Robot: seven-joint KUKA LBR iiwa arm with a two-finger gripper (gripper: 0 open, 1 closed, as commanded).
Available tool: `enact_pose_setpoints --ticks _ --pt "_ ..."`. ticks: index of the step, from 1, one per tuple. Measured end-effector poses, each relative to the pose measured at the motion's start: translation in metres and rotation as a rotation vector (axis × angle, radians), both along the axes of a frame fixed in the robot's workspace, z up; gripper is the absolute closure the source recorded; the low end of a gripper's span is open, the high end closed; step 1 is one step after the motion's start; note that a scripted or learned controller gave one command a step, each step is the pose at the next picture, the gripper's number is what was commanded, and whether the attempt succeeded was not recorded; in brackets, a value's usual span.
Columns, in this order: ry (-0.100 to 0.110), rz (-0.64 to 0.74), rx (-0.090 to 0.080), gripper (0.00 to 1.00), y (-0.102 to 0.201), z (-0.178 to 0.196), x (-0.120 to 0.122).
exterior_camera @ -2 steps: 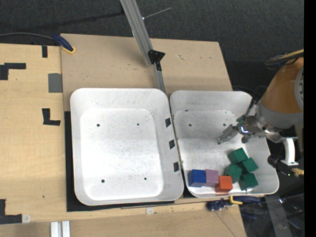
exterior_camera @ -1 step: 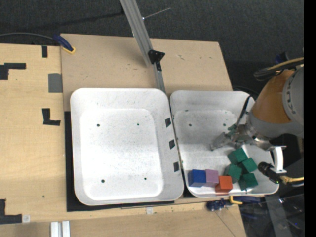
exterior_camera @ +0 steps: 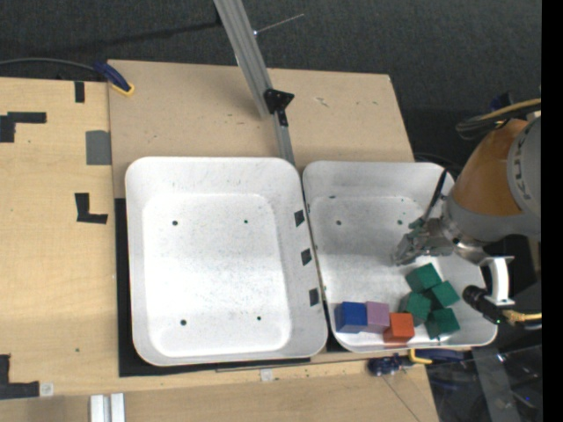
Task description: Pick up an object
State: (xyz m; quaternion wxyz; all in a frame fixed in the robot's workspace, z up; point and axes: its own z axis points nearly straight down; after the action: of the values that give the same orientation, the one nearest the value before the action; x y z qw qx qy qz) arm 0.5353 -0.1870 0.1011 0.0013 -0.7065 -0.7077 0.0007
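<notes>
Camera view puts the gripper (exterior_camera: pixel 412 246) low inside the right bin (exterior_camera: pixel 369 187), toward its right wall, just above the cluster of blocks at the bin's near right corner. Its tip is a small grey blur against the white floor, so I cannot tell how its jaws stand, and nothing is visibly between them. Behind it the arm (exterior_camera: pixel 497 187), grey with its orange band, leans in over the bin's right rim.

Closest to the gripper are the green blocks (exterior_camera: pixel 431 299), several of them bunched together and touching, some tilted against one another. To their left along the near wall sit an orange block (exterior_camera: pixel 401 326), a pale purple block (exterior_camera: pixel 377 315) and a blue block (exterior_camera: pixel 352 315), pressed side by side in a row.

These look like small rigid cubes, probably light foam or wood, though the view is too coarse to be sure. They should neither crush nor sag, but smooth flat faces could slip if pinched off-centre. The best hold seems to be across two opposite flat sides of the topmost green block, the one nearest the gripper, since its neighbours crowd the others. The row against the wall leaves little room for a finger on either side.

Further out, the left bin (exterior_camera: pixel 215 170) lies beside the right one on the bench (exterior_camera: pixel 176 104).
</notes>
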Motion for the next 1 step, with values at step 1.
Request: enact_pose_setpoints --ticks 1 --pt "-0.005 -0.001 -0.002 1.00 0.0001 0.0419 -0.0004"
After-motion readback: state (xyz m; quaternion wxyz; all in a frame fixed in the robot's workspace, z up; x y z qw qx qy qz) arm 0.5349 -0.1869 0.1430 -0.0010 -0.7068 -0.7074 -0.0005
